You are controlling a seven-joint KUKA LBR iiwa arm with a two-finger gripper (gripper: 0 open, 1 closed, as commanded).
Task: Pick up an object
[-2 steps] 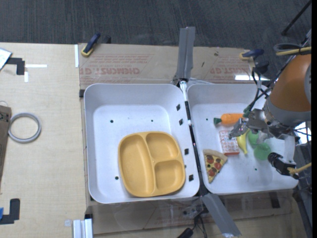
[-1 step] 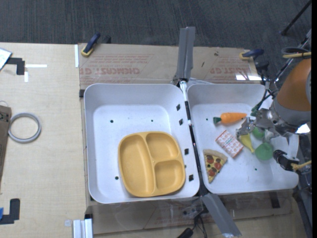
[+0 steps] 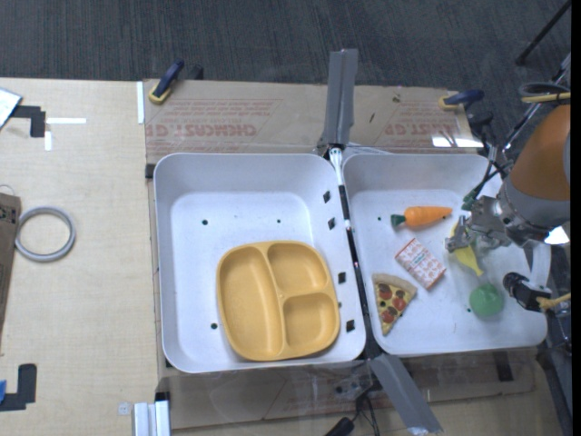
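From the fixed camera above the bench, the gripper (image 3: 467,239) hung low over the right-hand bin (image 3: 381,175), reaching in from the right under the arm's orange band (image 3: 545,157). Its fingertips sat directly over a yellow object (image 3: 468,260) — possibly a toy banana, though the shape was too small to name with confidence. Whether the fingers were spread, narrowed or closed on it I could not tell; the metal tips blurred into the yellow piece beneath them. The other candidates lay in the same bin: a toy carrot (image 3: 425,215) just to the upper left of the gripper, a small pink patterned box (image 3: 421,262) beside the yellow piece, a pizza slice (image 3: 392,302) nearer the front wall, and a green ball (image 3: 487,301) toward the right front corner. The left bin (image 3: 182,207) held a yellow divided plate (image 3: 277,300), well apart from the gripper. To do the grasp well, I judged the fingers should straddle the yellow piece across its narrow width, settle fully down to the bin floor before closing, and lift straight up — the box lay close enough to be nudged by a slanted approach.
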